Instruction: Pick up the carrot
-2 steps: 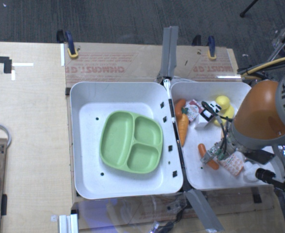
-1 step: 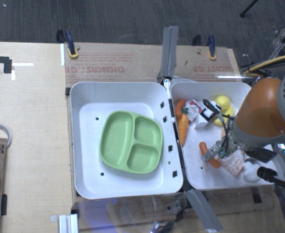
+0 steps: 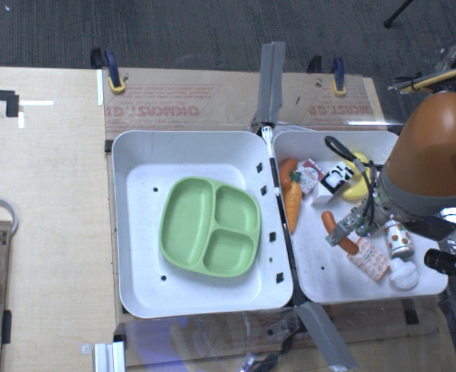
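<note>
Jaws state I cannot tell; the gripper (image 3: pixel 346 229) hovers low in the right bin (image 3: pixel 313 285) among small items. Just left, the carrot (image 3: pixel 292 202) lies along the bin's left wall. Best shift left, align across its length, then descend.

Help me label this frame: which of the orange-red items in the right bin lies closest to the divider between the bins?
The long orange carrot, lying lengthwise along the right white bin's left wall. The small red sausage-shaped pieces sit further right, near the hand.
</note>
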Controlling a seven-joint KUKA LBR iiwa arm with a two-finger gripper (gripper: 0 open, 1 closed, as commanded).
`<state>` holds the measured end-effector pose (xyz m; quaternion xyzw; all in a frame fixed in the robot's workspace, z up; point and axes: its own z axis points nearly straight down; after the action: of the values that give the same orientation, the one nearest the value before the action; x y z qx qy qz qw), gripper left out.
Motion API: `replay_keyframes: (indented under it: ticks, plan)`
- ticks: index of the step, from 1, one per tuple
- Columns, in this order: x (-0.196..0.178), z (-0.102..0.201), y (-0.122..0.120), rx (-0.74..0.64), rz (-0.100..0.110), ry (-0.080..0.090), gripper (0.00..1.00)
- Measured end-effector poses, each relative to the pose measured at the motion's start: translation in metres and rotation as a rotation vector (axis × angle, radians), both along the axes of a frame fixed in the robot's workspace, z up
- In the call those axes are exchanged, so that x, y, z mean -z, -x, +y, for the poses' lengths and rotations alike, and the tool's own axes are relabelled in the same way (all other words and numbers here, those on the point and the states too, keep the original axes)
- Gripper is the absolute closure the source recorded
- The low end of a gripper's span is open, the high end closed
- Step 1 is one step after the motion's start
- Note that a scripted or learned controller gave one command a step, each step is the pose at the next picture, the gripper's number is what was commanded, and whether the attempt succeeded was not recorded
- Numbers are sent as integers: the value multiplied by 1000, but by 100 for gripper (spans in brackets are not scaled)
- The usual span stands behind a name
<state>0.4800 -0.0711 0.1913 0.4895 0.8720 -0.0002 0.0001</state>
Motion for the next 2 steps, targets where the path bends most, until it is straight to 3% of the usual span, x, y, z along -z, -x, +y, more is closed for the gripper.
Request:
replay_keyframes:
  ticks: [1,2]
  plan:
    - [0,75,1,363,0,0,100]
    - [1,43,-90,427,3,3,100]
